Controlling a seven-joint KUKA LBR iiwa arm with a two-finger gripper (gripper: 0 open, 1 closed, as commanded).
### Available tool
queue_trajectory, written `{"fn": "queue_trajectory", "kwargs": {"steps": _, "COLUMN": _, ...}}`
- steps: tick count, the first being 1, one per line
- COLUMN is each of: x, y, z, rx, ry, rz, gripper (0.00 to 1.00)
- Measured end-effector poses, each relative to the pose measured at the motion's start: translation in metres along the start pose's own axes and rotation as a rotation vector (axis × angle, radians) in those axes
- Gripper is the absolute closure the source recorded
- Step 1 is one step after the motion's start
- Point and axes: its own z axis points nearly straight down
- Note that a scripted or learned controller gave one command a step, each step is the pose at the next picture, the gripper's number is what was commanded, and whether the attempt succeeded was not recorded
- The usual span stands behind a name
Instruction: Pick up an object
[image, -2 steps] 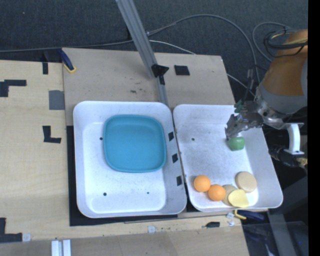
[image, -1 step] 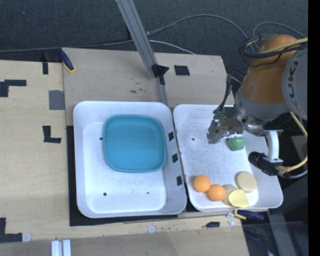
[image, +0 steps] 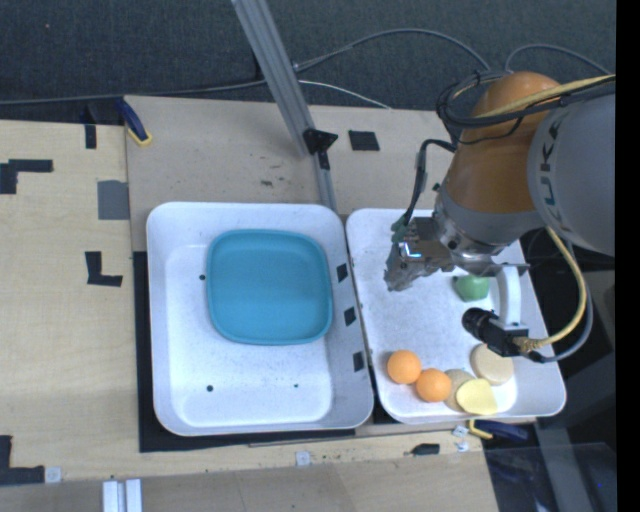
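Note:
My gripper (image: 403, 272) hangs over the upper middle of the right bin (image: 430, 320), its dark fingers pointing down-left, with nothing seen between them. Two orange balls (image: 404, 367) (image: 433, 385) lie side by side near the bin's front edge. A yellow, lemon-like piece (image: 477, 397) and a beige rounded piece (image: 492, 364) lie at the front right corner. A green object (image: 471, 288) is partly hidden under the wrist at the bin's right side.
The left bin (image: 175, 330) holds a blue square plate (image: 268, 286). A slanted metal pole (image: 290, 90) stands behind the bins. The arm's grey and orange body (image: 520, 150) covers the right bin's far right corner. A black fitting (image: 486, 327) hangs by the bin's right wall.

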Motion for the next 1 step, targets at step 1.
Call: {"fn": "queue_trajectory", "kwargs": {"steps": 1, "x": 0.0516, "y": -0.0032, "z": 0.0137, "rx": 0.001, "ry": 0.0, "rz": 0.0, "gripper": 1.0}}
